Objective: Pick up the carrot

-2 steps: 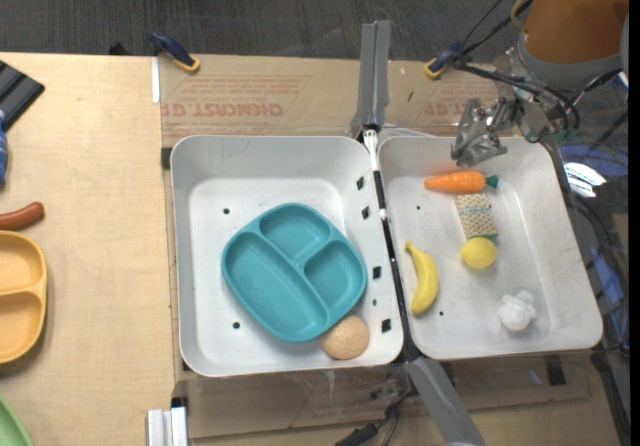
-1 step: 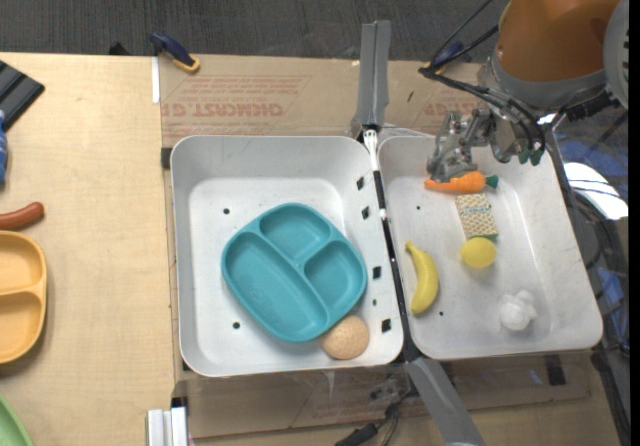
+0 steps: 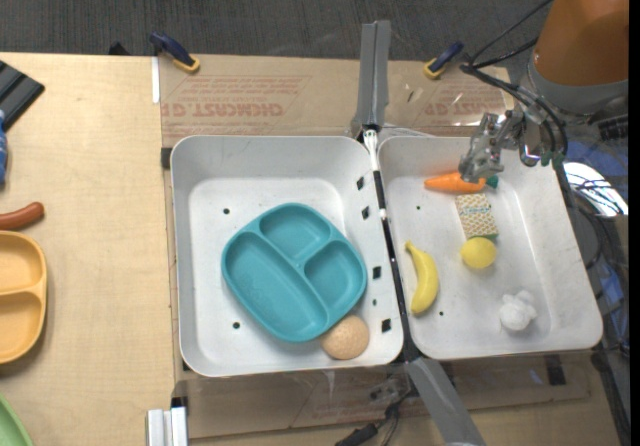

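Two fingers (image 3: pixel 478 170) — touching carrot (image 3: pixel 452 184) | spread: cannot tell — grasp unconfirmed

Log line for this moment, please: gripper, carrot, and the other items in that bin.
gripper over carrot's green end | carrot lying in right bin, far side | grasp unconfirmed | also there: banana, lemon
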Available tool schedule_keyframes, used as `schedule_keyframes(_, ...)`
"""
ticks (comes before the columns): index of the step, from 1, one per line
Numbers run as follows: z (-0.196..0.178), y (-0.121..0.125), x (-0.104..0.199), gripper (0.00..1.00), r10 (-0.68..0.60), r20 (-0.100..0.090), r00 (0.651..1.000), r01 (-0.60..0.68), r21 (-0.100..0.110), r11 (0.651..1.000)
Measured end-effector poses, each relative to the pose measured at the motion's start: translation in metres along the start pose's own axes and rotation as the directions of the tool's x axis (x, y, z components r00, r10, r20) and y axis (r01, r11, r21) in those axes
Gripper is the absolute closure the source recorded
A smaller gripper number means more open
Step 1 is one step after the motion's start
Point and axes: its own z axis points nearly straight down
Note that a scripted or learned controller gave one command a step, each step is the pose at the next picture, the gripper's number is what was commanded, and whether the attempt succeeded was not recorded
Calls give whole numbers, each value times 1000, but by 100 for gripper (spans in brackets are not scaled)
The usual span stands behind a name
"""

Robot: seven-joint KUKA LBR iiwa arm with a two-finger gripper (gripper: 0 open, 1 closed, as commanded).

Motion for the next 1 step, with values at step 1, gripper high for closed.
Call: schedule_keyframes(1,-3,10,22,100,204,-1,979,-204,0,979)
